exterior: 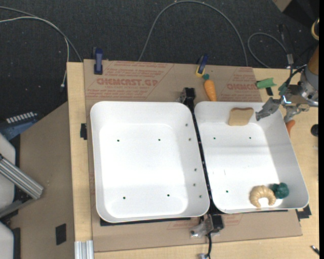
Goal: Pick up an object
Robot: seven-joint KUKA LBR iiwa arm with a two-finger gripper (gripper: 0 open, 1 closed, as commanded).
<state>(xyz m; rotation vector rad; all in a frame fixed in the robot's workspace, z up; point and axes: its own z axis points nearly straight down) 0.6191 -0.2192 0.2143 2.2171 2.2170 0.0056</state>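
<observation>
Two shallow white bins sit side by side on the surface (76, 152), which is covered by a cardboard sheet (131, 76) with red printing on it. The left bin (101, 152) has only small dark dots on its floor. The right bin (238, 167) holds three things. A tan, bread-like slice (239, 117) lies near its far wall. In the near right corner a pale croissant-shaped piece (262, 196) curls on the floor, and a dark green, broccoli-like lump (280, 190) sits touching it on its right.

The arm comes in from the right edge, and its hand (267, 110) hangs over the far right corner of the right bin, just beside the tan slice but apart from it. One grey finger (265, 111) slants down toward the bin wall; I cannot tell from here whether the hand is released or clenched, and nothing shows between its fingers.

Outside the bins, on the cardboard beyond the gap between them, lies an orange toy carrot (209, 89) with a green top. A blue and yellow clamp (202, 64) grips the far edge of the cardboard just behind it, and a blue clamp (97, 60) stands at the far left corner. A small green object (265, 83) rests on the cardboard near the arm. Thin cables (202, 10) loop over the dark floor behind the surface.
</observation>
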